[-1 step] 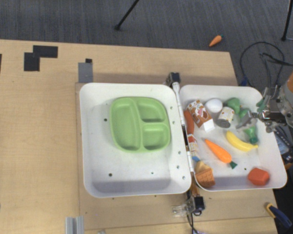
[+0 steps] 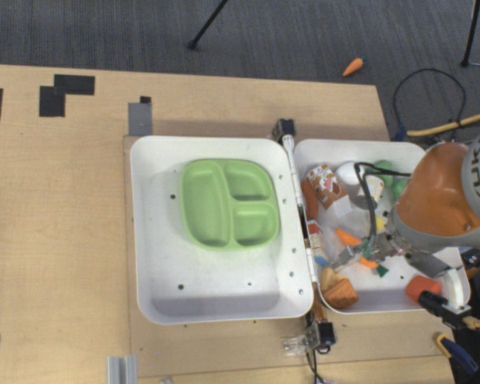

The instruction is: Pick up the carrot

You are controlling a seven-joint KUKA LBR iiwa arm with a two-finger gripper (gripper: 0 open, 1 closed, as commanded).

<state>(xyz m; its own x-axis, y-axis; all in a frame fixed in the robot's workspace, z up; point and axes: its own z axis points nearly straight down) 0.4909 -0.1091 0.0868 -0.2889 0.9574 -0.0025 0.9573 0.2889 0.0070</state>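
Observation:
A small orange carrot (image 2: pixel 348 237) lies in the middle of the right bin (image 2: pixel 384 304), among other small items. My gripper (image 2: pixel 360 254) hangs low over the bin just right of and below the carrot, very close to it. The wrist and its orange band (image 2: pixel 436 190) cover the bin's right half. Whether anything sits in the gripper is too cluttered to make out. A second orange carrot-like piece (image 2: pixel 352 66) lies on the dark floor beyond the bench.
The left bin (image 2: pixel 156 294) holds a green divided plate (image 2: pixel 228 202). In the right bin are a brown-red packet (image 2: pixel 322 184), a white cup (image 2: pixel 348 173), a green item (image 2: pixel 394 186), a bread-like piece (image 2: pixel 340 291) and a red-orange block (image 2: pixel 425 287). Black cable (image 2: pixel 368 184) loops above the gripper.

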